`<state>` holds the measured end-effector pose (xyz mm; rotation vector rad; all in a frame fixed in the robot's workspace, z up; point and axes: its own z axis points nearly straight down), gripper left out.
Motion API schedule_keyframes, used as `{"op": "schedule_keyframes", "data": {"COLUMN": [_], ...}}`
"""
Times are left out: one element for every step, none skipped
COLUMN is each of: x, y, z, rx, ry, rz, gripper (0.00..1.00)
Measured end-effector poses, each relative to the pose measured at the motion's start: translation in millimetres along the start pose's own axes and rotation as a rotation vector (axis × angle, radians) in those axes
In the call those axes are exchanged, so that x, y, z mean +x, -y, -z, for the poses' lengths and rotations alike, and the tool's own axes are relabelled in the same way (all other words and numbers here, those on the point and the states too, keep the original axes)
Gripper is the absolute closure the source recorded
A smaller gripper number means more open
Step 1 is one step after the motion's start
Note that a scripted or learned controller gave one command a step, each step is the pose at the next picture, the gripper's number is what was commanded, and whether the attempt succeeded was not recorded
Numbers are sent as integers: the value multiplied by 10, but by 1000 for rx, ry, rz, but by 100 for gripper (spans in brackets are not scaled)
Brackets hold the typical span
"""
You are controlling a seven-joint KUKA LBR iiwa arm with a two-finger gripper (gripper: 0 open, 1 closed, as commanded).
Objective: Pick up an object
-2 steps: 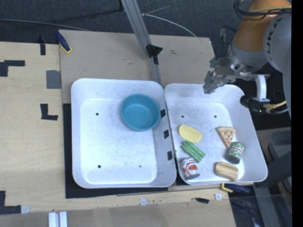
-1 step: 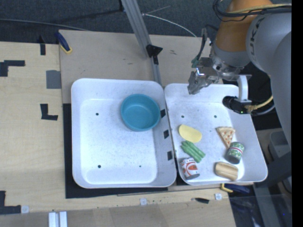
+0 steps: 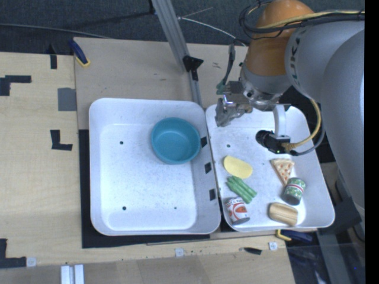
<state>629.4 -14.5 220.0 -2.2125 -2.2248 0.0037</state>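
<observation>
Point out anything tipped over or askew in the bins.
Two cans lie tipped on their sides in the right bin: the red can at its front edge and the green can by the pizza slice. The blue bowl sits upright.

Reached in from the right: grey arm point(image 3: 331, 70), elbow bulking large, orange band point(image 3: 283, 13) above the wrist. Gripper point(image 3: 225, 116) pointed down and leftward, hung low at the upper left of the right side, metallic, partly blurred.
</observation>
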Motion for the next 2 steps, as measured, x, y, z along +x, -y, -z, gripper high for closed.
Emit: {"op": "schedule_keyframes", "data": {"x": [466,1010], "y": [95,218], "z": [78,-17], "rx": [-2,0], "ry": [-1,0], "rz": [1,1], "gripper": [100,100]}}
